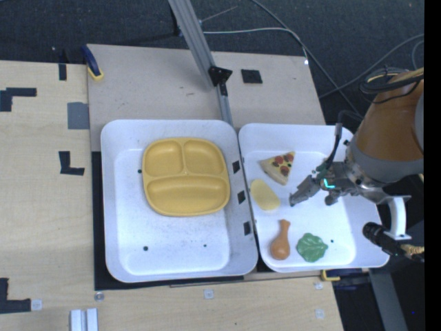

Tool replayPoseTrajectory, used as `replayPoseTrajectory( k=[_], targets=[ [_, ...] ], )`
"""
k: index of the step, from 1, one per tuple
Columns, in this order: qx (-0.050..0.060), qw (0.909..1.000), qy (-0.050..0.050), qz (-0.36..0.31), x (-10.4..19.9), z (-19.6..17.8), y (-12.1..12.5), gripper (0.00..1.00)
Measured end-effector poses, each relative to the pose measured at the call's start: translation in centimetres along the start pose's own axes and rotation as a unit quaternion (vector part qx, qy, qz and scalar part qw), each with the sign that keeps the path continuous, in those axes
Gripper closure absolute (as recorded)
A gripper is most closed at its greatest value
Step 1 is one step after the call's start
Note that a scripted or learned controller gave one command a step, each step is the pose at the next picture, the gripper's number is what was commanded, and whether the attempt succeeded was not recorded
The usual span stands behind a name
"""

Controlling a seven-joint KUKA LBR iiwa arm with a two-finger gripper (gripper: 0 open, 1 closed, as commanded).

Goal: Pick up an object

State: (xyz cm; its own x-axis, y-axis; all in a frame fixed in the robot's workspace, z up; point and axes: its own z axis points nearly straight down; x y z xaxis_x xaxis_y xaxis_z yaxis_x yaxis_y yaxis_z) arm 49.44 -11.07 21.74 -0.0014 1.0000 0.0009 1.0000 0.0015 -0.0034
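Note:
In the right bin (344,140) lie a pizza slice (279,167), a pale yellow lump (264,195), an orange-brown drumstick (280,240) and a green leafy piece (311,247). My gripper (311,198) hangs over the middle of this bin, just right of the yellow lump and below the pizza slice. Its two dark fingers stand apart, open, with nothing between them. The left finger (300,194) points toward the yellow lump without touching it.
A yellow divided plate (186,176) lies in the left bin (124,205). A slanted metal bar (200,40) runs down from the top to the divider between the bins. Cables trail across the dark floor at the top right.

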Motion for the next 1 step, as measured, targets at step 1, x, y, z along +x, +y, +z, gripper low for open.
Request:
replayPoseTrajectory(
  k=[1],
  targets=[
    [0.000, 1.0000, 0.000, 0.000, 0.00, -0.03, 0.03, 0.00]
  ],
)
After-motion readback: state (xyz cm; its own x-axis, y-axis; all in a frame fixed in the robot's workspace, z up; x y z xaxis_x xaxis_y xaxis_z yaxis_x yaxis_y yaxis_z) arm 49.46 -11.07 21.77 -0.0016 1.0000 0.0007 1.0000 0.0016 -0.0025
